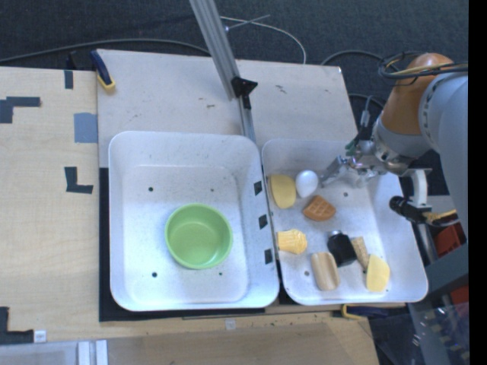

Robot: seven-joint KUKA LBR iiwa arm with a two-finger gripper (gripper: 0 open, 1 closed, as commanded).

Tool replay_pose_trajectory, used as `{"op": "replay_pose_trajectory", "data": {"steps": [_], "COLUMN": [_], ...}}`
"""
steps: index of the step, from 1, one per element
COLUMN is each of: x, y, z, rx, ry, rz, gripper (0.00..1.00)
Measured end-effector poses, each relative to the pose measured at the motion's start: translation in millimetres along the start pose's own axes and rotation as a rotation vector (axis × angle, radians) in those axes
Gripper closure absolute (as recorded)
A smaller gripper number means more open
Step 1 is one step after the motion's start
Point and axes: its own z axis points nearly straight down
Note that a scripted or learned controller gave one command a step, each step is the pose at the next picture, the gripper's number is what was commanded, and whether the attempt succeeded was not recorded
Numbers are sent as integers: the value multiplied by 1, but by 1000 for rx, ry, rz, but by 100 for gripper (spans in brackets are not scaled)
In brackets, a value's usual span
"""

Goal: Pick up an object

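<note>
Robotics lab bench. Grey KUKA arm (pixel 434 120) with orange band reaches in from the right. Two shallow white bins (pixel 122 204) sit side by side on a pale board; the right one holds toy food pieces (pixel 283 191). Loose cables (pixel 266 33) on dark carpet; tape marks (pixel 76 179) on the wooden tabletop.

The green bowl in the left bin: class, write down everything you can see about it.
The green bowl is round, plain light green and looks like smooth plastic, with a thick rim and a shallow hollow that holds nothing. It stands upright, mouth up, on the floor of the left bin, toward the near side and slightly right of middle. It touches only the bin floor, clear of the walls, and lies far from the gripper.
</note>
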Motion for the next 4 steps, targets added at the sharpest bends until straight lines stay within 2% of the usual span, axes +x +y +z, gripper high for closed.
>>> {"op": "replay_pose_trajectory", "data": {"steps": [1, 2, 4], "x": [1, 1, 3], "y": [0, 0, -1], "z": [15, 5, -112], "rx": [-6, -6, -12], "ry": [-3, -3, -2], "rz": [0, -2, 1], "gripper": [0, 100, 100]}}
